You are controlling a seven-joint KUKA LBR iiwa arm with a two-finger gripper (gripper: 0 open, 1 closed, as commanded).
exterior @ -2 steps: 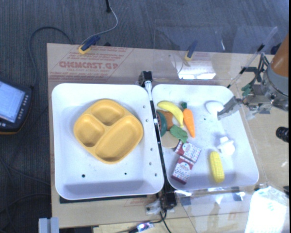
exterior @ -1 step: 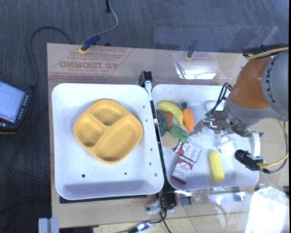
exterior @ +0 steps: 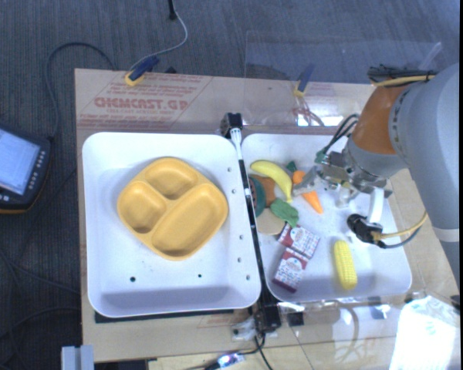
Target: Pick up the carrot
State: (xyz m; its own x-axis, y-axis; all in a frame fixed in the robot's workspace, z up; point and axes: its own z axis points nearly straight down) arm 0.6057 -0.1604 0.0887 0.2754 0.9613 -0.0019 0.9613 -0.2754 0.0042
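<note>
Right bin point(exterior: 386, 280) — carrot point(exterior: 312, 200) beside pincer point(exterior: 324, 177) (touching?).

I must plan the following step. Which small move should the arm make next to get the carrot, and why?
Probably lower the hand slightly toward the carrot. The hand hovers just above and right of it in the right bin, and the banana lies close on its left, so a short, careful descent seems best.

Bright, even light falls from above me, washing my two white bins point(exterior: 100, 284) almost to glare. Shadows stay soft and short; the whole picture is slightly soft and grainy
</note>
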